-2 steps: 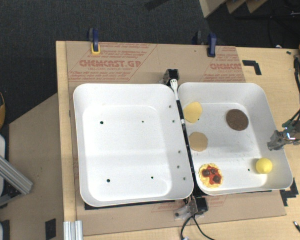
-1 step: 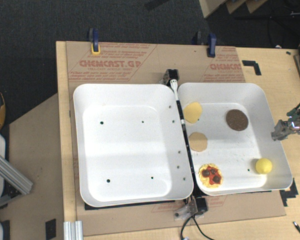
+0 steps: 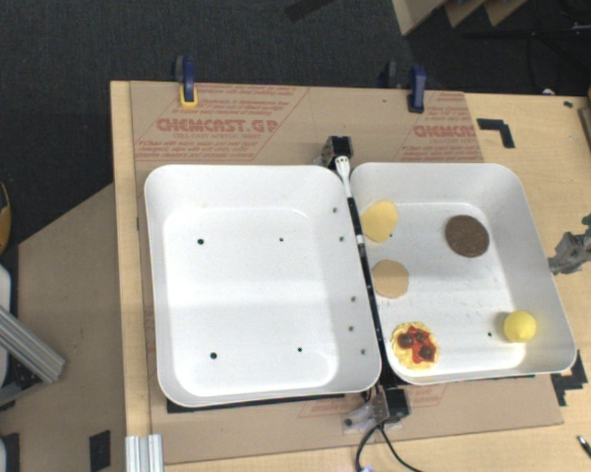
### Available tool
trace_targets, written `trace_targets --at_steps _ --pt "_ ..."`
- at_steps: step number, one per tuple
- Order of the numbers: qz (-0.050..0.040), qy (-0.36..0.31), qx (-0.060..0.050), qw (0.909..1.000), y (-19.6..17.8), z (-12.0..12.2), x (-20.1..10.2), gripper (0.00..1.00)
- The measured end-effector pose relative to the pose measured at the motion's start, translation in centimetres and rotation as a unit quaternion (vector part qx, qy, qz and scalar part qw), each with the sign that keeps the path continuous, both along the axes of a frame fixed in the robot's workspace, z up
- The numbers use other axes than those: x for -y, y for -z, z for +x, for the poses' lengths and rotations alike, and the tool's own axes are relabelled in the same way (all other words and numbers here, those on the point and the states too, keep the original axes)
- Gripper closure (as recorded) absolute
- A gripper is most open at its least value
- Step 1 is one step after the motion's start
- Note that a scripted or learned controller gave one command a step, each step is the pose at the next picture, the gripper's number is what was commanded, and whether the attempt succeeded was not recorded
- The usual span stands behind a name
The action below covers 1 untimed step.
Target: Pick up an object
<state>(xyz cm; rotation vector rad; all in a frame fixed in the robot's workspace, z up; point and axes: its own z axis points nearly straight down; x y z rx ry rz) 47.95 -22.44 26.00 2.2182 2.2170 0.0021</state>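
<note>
The right bin holds several small toy foods. A pale yellow disc lies by its left wall, with a tan disc just below it. A dark brown disc rests near the middle. At the front left sits a small pizza with red and dark toppings, and a yellow ball lies at the front right. A grey part of my gripper pokes in at the right edge of the view, just outside that bin's right rim, apart from every object.
The left bin stands beside the right one, both on a brown cardboard sheet held by blue clamps at the back. Cables and a connector lie at the front between the bins.
</note>
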Motion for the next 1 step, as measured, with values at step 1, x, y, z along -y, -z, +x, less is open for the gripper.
trace_targets --at_steps 1 --pt "0.0 -0.001 0.0 1.0 -1.96 0.05 -0.02 1.0"
